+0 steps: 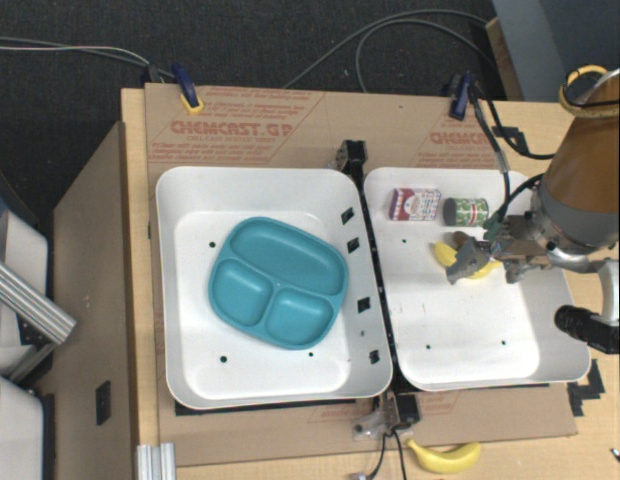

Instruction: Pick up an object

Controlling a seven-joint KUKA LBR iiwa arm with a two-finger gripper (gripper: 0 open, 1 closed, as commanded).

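In the right bin (470,353), a yellow banana-shaped object (447,255) lies near the middle. My gripper (470,263) hangs right over its right end and hides that part. I cannot tell whether they touch. A small purple-and-white carton (414,204) and a green can (466,211) lie side by side near the bin's far wall, just beyond the gripper. The grey arm with its orange band (590,158) comes in from the right.
The left bin (190,368) holds a teal divided plate (278,281). A second yellow banana (445,455) lies on the bench in front of the bins. Black clips (352,154) sit along the seam between the bins. Cables run behind on the bench.
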